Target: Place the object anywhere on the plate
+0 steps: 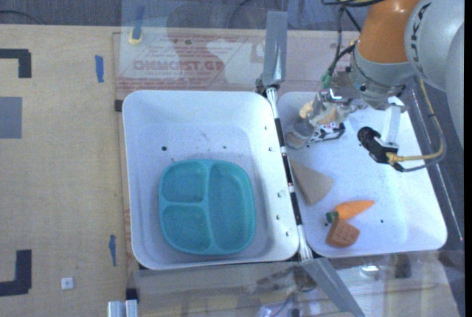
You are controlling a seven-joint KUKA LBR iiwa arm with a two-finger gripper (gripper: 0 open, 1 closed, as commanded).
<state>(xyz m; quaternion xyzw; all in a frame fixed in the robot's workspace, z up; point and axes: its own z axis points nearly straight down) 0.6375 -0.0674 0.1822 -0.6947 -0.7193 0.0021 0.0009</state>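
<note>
A teal divided plate (207,206) lies in the left white bin (147,113), toward its near side. My gripper (320,121) hangs low over the far left corner of the right bin (413,190), close to the divider. A small pale object (306,110) and a greyish round shape (297,138) show right beside it; whether either is held is unclear. Nearer the camera in the right bin lie a tan wedge (313,183), an orange carrot (352,209) and a brown waffle-like piece (343,235).
The arm's orange band and grey body (413,21) reach in over the right bin's far edge, with black and yellow cables (383,150) trailing into that bin. A raised divider (284,161) separates the bins. A clear sheet lies behind the left bin.
</note>
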